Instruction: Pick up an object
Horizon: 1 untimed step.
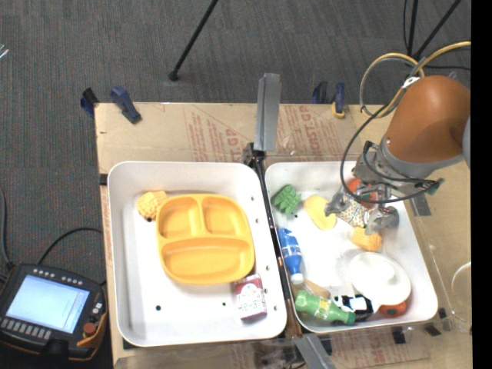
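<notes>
My gripper [359, 213] hangs over the upper middle of the right bin [425, 267], below the orange-banded wrist. A small speckled, multicoloured object [354, 214] sits between its two fingers, and the fingers are closed against it. I cannot tell whether the object is clear of the bin floor. A yellow piece [318, 211] lies just left of the gripper. An orange piece [368, 241] lies just below it. A red-orange item [356, 186] is partly hidden under the wrist.
The right bin also holds a green toy [287, 198], a blue bottle [290, 253], a white bowl [377, 277], a green bottle [323, 308] and a black-and-white toy [356, 304]. The left bin [123, 283] holds a yellow divided plate [205, 238], a corn toy [151, 204] and a pink carton [250, 298].
</notes>
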### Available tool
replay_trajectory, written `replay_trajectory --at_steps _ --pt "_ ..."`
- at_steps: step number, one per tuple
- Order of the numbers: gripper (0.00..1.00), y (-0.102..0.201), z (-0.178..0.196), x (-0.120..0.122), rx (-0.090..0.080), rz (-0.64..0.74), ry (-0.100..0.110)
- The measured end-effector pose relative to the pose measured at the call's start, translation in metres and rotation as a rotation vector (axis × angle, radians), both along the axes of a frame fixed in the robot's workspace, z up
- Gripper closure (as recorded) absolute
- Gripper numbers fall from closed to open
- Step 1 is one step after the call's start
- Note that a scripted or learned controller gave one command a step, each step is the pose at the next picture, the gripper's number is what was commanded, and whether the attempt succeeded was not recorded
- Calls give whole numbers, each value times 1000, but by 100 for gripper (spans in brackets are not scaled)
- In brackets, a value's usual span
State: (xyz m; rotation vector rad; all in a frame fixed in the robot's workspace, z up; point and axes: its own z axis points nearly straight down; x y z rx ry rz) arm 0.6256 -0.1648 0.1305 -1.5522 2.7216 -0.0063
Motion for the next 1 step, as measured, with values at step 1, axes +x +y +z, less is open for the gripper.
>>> replay_trajectory --at_steps 1 --pt "0 72 -45 8 5 144 11"
